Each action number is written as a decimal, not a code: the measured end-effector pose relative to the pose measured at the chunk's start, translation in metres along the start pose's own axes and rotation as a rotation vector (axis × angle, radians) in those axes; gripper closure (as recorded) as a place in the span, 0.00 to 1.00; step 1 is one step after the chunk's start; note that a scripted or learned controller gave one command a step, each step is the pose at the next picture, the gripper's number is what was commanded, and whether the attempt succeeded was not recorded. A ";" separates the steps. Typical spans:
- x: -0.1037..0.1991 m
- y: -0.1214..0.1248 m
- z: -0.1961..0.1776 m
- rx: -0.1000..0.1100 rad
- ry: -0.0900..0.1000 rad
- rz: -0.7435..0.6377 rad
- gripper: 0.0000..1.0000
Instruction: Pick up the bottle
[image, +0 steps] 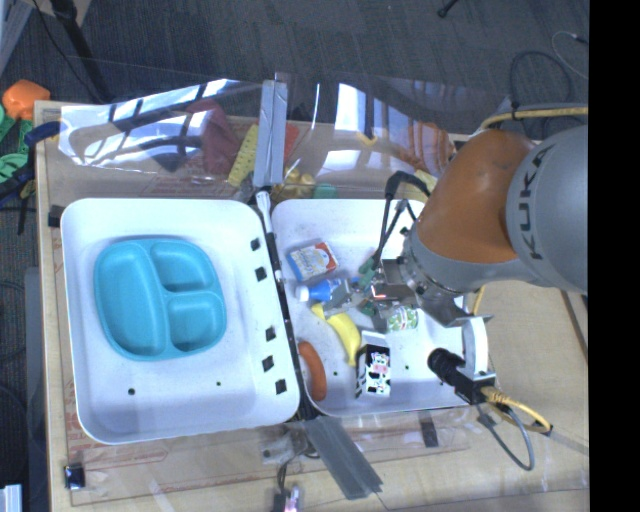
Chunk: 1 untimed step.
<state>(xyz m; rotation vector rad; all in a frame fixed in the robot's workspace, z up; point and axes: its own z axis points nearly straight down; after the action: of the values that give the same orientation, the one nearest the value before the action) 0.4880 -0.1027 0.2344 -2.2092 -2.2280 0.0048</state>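
Over the right shallow white plastic bin (340, 225), the two-finger gripper (377, 291) is poised low, seemingly for a grasp, just beside the small blue plastic bottle (321, 292), which is seen lying above a yellow banana (346, 336). Whether the gripper is open or closed cannot be told.

"KUKA" lettering on the arm (540, 215)

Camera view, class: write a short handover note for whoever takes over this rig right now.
Hand: low in the right bin, among the clutter; its grip cannot be made out.
Things: a blue-and-white object, possibly the bottle, lies just left of the hand. Banana and black-and-white carton lie below it. Blue tray sits in the left bin.
Done: arm reached into the right bin.
Left: confirm a grasp, lift the bottle.
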 end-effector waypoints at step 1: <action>-0.031 0.077 0.144 -0.001 -0.001 0.055 0.00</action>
<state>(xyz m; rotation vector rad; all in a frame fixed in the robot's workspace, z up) 0.5641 -0.1331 0.0901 -2.2703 -2.1679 0.0044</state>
